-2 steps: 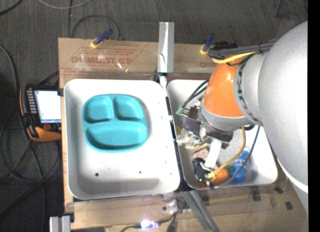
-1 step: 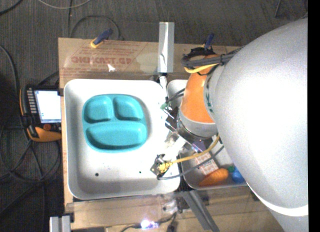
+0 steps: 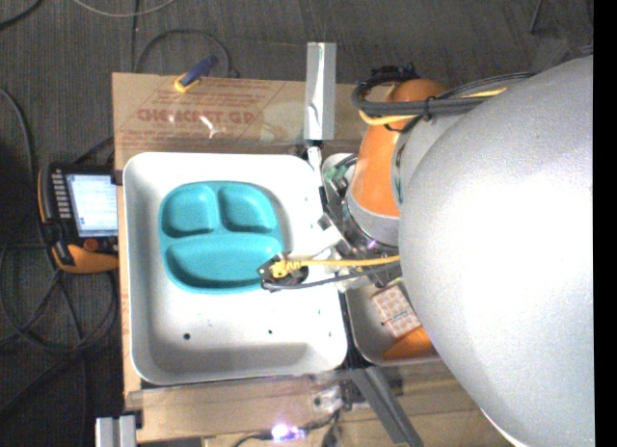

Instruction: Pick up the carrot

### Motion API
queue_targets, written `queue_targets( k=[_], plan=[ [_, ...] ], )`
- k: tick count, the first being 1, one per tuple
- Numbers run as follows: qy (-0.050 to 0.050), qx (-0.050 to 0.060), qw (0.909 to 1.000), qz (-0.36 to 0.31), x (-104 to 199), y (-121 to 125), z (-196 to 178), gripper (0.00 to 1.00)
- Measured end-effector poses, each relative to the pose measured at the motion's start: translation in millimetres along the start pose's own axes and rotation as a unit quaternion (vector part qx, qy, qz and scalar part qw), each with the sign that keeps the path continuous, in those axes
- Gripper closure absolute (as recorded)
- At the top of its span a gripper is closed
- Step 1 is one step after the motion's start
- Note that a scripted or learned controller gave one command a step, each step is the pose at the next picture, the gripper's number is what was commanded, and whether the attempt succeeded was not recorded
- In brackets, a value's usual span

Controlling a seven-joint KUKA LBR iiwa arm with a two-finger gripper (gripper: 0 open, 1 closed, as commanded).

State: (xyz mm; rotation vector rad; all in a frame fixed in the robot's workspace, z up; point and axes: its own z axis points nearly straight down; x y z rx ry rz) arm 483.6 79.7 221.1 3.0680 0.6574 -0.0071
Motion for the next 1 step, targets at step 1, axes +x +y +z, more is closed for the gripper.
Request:
queue_targets(
  k=[1],
  plan=[
    [-0.001,0.001,0.994,0.109,22.1,-35.0,-12.4,1.0]
  ],
)
